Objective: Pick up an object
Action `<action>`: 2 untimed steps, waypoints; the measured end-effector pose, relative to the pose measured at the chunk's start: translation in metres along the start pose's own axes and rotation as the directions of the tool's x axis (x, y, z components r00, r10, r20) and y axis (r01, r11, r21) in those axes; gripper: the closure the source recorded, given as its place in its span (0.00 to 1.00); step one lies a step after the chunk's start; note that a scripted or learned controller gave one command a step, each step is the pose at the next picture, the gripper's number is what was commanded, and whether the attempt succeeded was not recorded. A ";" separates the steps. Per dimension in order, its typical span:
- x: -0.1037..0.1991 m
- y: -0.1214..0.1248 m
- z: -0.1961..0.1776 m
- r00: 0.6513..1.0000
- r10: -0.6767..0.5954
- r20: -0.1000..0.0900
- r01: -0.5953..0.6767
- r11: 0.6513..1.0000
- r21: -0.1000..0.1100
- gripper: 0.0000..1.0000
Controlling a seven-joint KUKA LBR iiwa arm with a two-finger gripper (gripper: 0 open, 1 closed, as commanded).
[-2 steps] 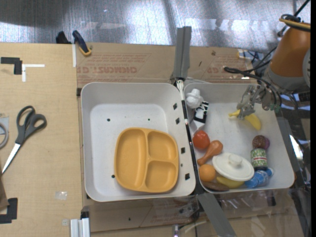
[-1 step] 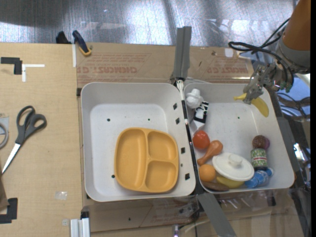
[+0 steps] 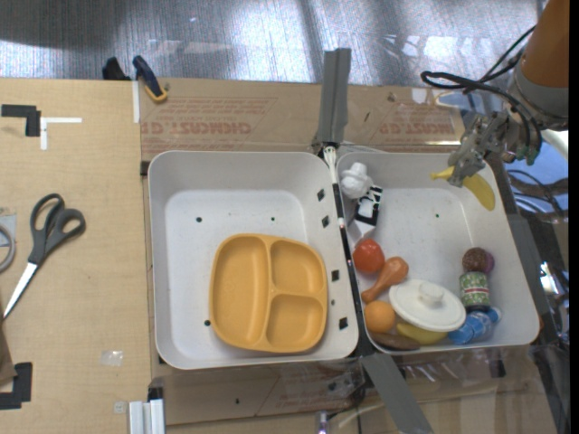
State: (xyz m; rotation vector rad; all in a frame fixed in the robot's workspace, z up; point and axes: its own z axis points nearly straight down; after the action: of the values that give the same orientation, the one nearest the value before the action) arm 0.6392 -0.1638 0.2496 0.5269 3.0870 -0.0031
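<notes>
gripper (image 3: 469,172) pinching yellow banana (image 3: 479,188), lifted above right bin (image 3: 520,242) back edge; yellow divided plate (image 3: 269,292) in left bin (image 3: 172,242).

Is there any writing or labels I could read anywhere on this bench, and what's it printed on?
Red print on the cardboard behind the bins: upside down and mirrored, too faint to read with confidence.
Label on the small jar in the right bin: too small to read.
Black and white card by the divider: no legible text.
</notes>
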 end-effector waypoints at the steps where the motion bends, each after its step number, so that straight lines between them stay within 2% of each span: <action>1: 0.063 0.005 -0.041 0.988 0.154 -0.008 -0.154 0.988 0.001 1.00; 2: 0.085 0.009 -0.028 1.000 0.000 -0.008 0.000 1.000 0.000 1.00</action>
State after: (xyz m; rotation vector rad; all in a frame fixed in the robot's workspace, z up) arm 0.5620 -0.1268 0.2772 0.5285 3.0950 -0.0003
